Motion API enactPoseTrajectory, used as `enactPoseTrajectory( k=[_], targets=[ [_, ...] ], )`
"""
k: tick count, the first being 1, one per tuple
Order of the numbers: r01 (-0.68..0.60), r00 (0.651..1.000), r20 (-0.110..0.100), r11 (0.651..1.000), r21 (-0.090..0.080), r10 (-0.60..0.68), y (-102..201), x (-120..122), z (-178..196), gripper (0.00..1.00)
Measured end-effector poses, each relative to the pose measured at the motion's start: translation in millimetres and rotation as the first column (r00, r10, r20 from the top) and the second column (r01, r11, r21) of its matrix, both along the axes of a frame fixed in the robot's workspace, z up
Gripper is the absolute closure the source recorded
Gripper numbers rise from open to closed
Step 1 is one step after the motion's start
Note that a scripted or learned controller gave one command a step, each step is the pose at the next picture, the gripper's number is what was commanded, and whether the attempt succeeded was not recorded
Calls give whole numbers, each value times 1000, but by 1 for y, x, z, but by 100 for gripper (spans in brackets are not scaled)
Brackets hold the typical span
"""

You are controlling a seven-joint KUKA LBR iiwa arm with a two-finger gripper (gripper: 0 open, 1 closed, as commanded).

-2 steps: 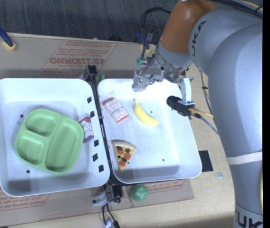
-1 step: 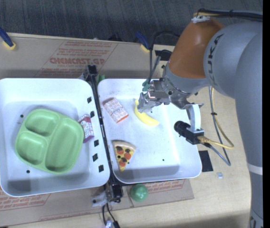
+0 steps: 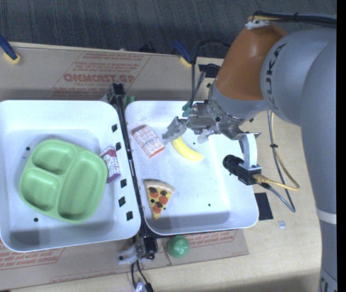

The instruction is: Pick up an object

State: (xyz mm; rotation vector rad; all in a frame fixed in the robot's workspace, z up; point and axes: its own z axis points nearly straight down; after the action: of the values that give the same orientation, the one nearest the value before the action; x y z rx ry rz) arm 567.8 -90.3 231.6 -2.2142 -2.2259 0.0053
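Your left bin (image 3: pixel 2 163) has a green tray (image 3: pixel 63 178) and a small packet (image 3: pixel 111 162) by its right wall. The right bin (image 3: pixel 237 215) holds a carton (image 3: pixel 147 140), banana (image 3: pixel 186 150) and pizza slice (image 3: pixel 157 198). The gripper (image 3: pixel 188 128) hovers over the banana's upper end, fingers spread and holding nothing. The bin's lower right floor is bare.

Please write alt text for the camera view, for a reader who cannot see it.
The gripper hangs over the right bin, just above a banana, near a small box and a pizza slice. The left bin holds a green tray.
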Motion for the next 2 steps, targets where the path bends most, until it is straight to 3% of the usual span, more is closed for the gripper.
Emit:
enactPoseTrajectory(
  k=[1,2],
  targets=[
    [-1,1000,4,1000,1,1,37,-58,74,0],
    [-2,1000,0,1000,0,2,76,-92,30,0]
  ],
)
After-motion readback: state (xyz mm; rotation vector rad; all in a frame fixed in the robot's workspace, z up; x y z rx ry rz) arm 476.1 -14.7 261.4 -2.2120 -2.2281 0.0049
